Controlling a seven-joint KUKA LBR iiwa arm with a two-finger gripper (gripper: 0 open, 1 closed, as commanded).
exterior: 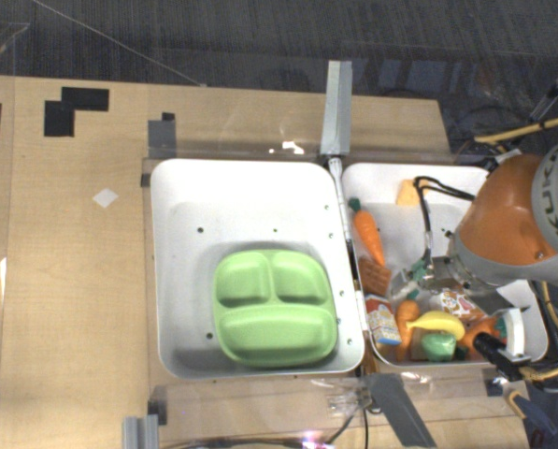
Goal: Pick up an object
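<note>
The grey arm [526, 218] reaches in from the right, orange-banded wrist bent downward; its gripper [426, 277] hangs low.

The light wooden worktop [64, 279] held two shallow white plastic bins, left [180, 204] and right [381, 185], side by side.

A green 3-compartment tray [275, 306] lies in the left white bin [190, 213], toward its front
</note>
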